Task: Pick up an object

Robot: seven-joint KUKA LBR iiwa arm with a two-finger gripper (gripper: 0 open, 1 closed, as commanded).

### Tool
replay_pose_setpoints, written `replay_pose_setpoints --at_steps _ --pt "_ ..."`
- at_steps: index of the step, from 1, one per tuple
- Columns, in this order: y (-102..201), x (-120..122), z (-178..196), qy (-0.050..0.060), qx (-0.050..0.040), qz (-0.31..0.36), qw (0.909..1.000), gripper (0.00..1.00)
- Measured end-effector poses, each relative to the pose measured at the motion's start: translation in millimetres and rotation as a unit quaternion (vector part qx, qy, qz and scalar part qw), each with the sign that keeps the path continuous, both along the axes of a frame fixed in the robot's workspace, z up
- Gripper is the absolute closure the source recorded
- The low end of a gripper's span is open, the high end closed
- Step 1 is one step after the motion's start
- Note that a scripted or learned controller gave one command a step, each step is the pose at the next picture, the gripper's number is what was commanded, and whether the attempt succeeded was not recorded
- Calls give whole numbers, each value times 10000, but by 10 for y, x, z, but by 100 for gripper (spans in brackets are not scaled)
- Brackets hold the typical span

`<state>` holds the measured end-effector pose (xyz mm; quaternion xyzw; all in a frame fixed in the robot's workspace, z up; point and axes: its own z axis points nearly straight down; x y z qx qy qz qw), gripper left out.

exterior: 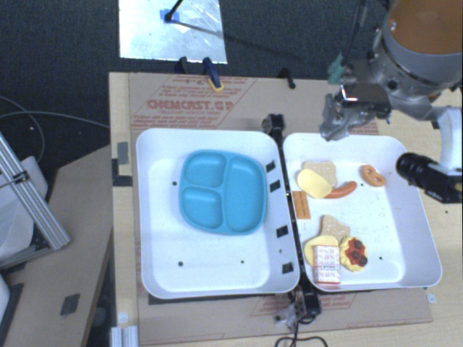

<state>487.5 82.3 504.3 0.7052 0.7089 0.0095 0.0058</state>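
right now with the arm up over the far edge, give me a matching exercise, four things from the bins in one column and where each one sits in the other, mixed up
Things:
1. blue divided plate
2. pretzel
3. sausage
4. red and white packet

Places:
A. near edge of the right bin
B. right bin, far right of the food, nearest the black camera-like device
C. middle of the left bin
D. right bin, just right of the yellow cheese piece

Pairs: 1-C, 2-B, 3-D, 4-A
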Motion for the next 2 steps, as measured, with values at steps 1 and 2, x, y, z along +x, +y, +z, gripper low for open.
replay_pose_setpoints --at_steps 1,2 --pt "-221 -11 -885 127 -31 -34 9999 100" --pt "797 5 -660 85 -8 44 10000 100"
